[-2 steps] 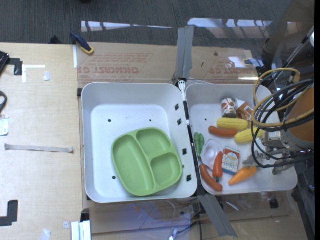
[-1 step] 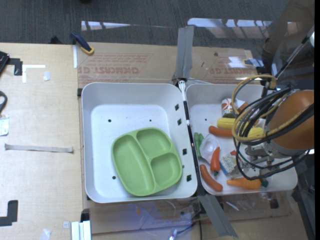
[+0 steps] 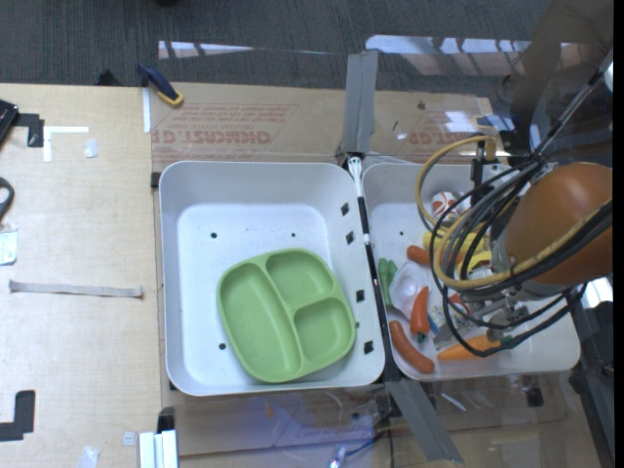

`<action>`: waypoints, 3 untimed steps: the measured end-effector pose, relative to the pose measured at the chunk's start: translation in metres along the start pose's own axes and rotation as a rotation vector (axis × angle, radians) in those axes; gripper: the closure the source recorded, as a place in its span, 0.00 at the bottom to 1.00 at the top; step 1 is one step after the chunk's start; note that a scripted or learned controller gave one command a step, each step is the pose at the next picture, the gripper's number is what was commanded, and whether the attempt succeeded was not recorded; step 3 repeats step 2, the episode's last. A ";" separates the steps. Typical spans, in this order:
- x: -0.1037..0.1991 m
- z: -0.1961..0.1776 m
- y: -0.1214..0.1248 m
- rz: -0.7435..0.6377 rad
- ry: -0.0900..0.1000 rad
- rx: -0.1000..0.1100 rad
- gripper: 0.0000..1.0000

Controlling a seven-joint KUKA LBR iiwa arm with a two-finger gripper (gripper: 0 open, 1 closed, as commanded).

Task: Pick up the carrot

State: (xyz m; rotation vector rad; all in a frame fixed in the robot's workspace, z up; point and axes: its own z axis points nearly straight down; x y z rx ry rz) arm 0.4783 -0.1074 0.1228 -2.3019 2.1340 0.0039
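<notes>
Across the pale wooden bench (image 3: 78, 339) sit two shallow white bins side by side, their shared edge running down the middle of the view. Behind them lies a flattened sheet of brown cardboard (image 3: 253, 130) with red print, and beyond that a dark ribbed floor (image 3: 292, 8). A grey strip (image 3: 359, 100) runs from the back down to the joint between the bins. A small blue-and-yellow tool (image 3: 159, 81) rests at the cardboard's left corner, and a length of tape (image 3: 76, 290) lies flat on the bench to the left. The left bin (image 3: 185, 213) holds a green divided plate (image 3: 286, 313) with three compartments, set toward its front. The right bin (image 3: 390, 213) is crowded with toy food: a brown sausage (image 3: 410, 348) near the front left, a green leafy piece (image 3: 387, 276) beside the dividing wall, and a carrot (image 3: 420, 310), orange-red and slim, lying upright in the view just right of that green piece. The arm (image 3: 556, 222), its orange band large in view and wrapped in looping yellow and black cables, hangs low over this bin's right half. The gripper (image 3: 478, 322) sits among the items just right of the carrot, and whether it is open, closed or gripping anything cannot be told, since cables and clutter obscure it.
</notes>
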 end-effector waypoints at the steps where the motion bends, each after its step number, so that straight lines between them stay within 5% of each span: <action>1: 0.026 0.033 0.003 -0.143 0.000 -0.003 0.00; 2: 0.025 0.021 -0.002 -0.141 0.001 0.009 1.00; 3: 0.025 0.021 -0.002 -0.141 0.001 0.009 1.00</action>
